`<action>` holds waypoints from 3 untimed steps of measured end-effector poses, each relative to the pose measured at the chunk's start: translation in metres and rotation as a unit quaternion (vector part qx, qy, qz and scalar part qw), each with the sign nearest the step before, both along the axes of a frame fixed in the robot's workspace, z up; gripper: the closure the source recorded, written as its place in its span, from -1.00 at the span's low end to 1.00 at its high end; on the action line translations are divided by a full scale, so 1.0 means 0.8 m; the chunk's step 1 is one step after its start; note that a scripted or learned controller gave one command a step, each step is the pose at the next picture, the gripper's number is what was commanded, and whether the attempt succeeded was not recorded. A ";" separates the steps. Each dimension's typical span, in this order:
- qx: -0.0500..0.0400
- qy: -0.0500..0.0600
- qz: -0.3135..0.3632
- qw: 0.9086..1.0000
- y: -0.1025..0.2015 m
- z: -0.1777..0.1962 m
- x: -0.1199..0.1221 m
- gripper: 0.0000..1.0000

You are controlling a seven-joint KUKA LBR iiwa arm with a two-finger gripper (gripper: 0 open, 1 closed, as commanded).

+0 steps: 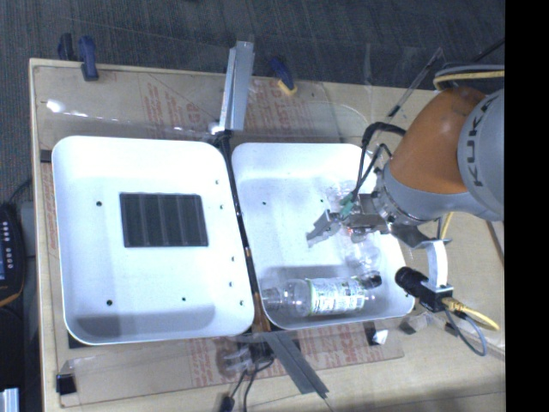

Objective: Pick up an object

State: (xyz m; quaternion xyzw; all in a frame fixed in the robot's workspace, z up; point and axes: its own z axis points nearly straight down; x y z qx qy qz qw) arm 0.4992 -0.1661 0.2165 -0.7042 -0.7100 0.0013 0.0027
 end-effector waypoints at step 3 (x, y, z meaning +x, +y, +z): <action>-0.001 -0.003 0.075 0.997 -0.053 -0.056 0.100 -1.00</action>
